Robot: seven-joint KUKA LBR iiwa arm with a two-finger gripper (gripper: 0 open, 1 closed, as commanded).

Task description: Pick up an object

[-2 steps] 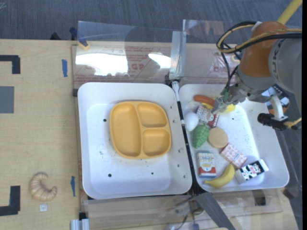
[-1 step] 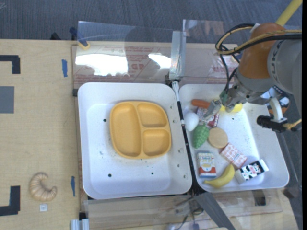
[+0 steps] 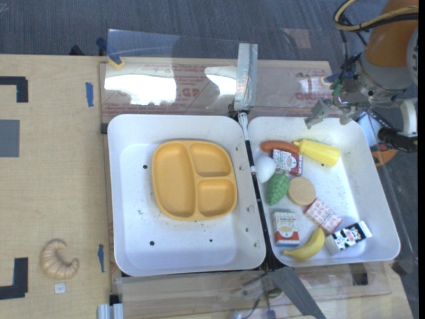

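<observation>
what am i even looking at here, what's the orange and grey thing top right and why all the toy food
You are looking down at a slant from one fixed camera above a workbench. The grey and orange thing is a robot arm reaching in from the right. At its end is the gripper, the part that grabs things; here it hangs over the far edge of the right bin with nothing in it.

Its job is to pick up an object. The right bin holds the toy food: a yellow corn cob, a sausage, a white egg, a green vegetable, a round cracker, a banana and a few small packets. The left bin holds a yellow divided plate. A croissant lies on the bench, outside the bins.
</observation>
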